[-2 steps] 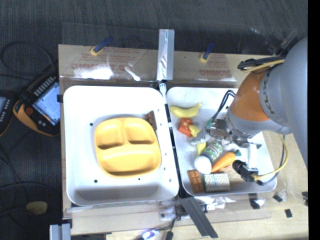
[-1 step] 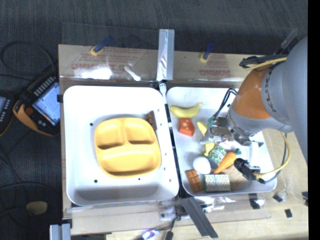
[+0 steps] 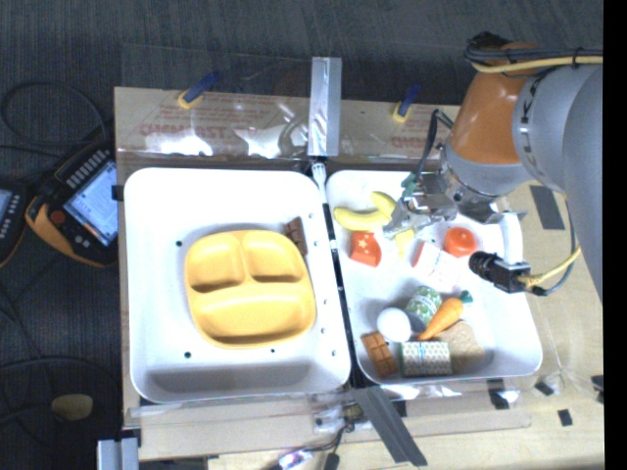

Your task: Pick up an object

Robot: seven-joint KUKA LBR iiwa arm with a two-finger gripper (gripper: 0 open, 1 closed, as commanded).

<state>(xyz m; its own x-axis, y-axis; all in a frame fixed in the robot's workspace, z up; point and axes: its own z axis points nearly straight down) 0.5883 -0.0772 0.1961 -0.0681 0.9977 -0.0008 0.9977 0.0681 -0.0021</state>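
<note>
i see the end effector [image 3: 408, 220] down in the right bin [image 3: 511, 336] just beside the banana [image 3: 362, 213], grip state i cannot tell.

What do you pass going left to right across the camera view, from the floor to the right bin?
handheld controller → yellow tray → banana → carrot
</note>
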